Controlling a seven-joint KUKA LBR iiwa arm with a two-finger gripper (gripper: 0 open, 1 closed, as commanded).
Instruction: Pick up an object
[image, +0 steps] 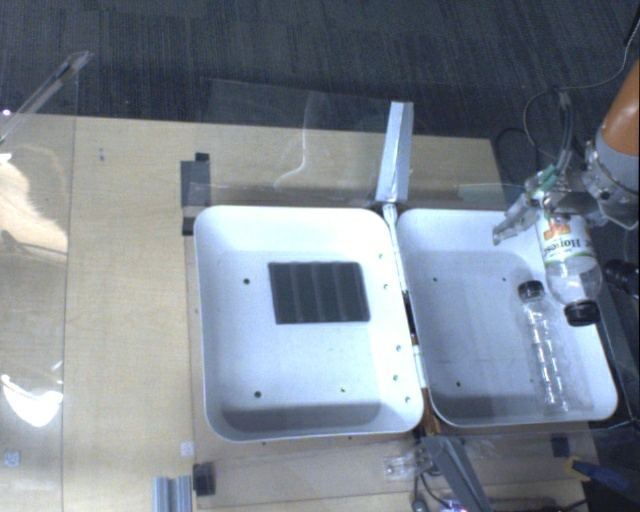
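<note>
Pale wooden surface (120, 300) with two white bins. Left bin (215, 330): one dark ridged pad (318, 292), lying flat near the centre. Right bin (450, 300): a clear bottle (545, 350) lying along the right wall, its dark cap towards the back. Just right of it I see a labelled bottle (566, 250), its black cap (581, 313) at the lower end. The pincer (530, 215) sits at this bottle's upper end; I cannot tell how far it is open or whether it grips the bottle
</note>
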